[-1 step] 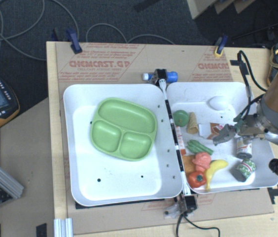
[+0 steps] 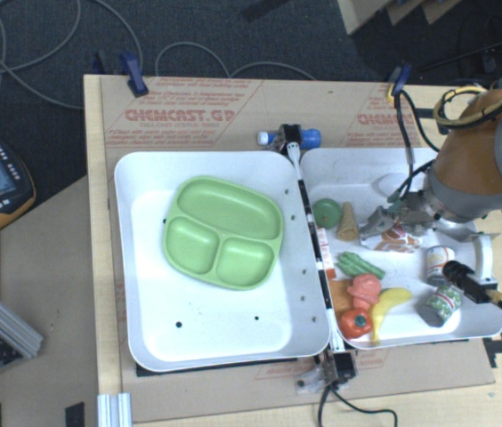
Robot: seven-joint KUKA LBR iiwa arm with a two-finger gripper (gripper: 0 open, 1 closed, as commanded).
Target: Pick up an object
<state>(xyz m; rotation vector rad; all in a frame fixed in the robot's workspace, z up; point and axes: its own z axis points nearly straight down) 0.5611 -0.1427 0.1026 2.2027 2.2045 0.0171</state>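
Observation:
The right bin [image 2: 358,174] holds several toy foods: a green ball [image 2: 327,212], a tan cone [image 2: 348,221], a green pea pod [image 2: 359,264], a pink-red piece [image 2: 366,288], a red tomato [image 2: 355,324], a yellow banana [image 2: 387,304], and two small cans [image 2: 437,261] [image 2: 440,303]. My gripper [image 2: 383,223] reaches in from the right and sits low over a red-and-white item [image 2: 401,239] in the bin's middle, just right of the cone. I see nothing lifted between its fingers.
The left bin [image 2: 144,274] holds a green three-compartment plate [image 2: 223,231]. A black divider [image 2: 311,238] runs between the bins. Blue clamps [image 2: 133,72] [image 2: 398,76] sit on the cardboard-covered bench. Cables run along the arm at right.

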